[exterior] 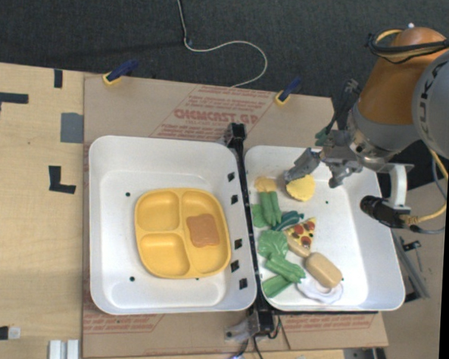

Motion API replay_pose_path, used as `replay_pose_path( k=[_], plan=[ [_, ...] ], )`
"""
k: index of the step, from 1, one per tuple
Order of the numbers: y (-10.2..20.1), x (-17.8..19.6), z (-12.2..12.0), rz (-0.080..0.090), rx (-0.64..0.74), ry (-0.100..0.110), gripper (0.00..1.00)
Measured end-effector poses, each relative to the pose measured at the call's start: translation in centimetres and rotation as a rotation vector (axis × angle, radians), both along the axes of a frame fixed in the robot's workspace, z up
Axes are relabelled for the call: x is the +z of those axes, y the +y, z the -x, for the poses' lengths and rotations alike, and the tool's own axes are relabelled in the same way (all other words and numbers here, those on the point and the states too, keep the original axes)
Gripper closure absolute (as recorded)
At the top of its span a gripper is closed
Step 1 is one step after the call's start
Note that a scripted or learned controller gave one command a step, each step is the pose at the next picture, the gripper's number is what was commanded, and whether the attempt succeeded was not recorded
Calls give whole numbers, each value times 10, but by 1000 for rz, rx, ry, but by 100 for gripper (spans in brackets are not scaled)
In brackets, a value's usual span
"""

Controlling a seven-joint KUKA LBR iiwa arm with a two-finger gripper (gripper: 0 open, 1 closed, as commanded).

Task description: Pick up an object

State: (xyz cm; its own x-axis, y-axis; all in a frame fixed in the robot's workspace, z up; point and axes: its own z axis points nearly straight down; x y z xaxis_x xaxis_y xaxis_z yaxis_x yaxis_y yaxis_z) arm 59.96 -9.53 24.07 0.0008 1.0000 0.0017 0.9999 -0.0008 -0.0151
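My gripper hangs over the back of the right bin, its two fingers spread apart and open. One finger reaches down to the left, just above a yellow round food piece; nothing sits between the fingers. A small pale yellow piece lies at the bin's left wall. In front of them lie green vegetable toys, a pizza slice, a tan bread roll on a white ring, and more green pieces.
The left bin holds a yellow divided plate with a brown square patty in its right compartment. A black clip divider runs between the bins. A white cable lies behind them.
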Motion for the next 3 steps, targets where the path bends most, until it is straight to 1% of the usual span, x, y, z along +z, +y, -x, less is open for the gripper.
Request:
replay_pose_path(
  k=[1, 2, 3],
  plan=[
    [0, 8, -2, 1, 3, -13, 0],
    [-2, -36, -2, 3, 2, -10, 0],
    [-6, -100, 2, 2, 1, -8, 0]
  ],
)
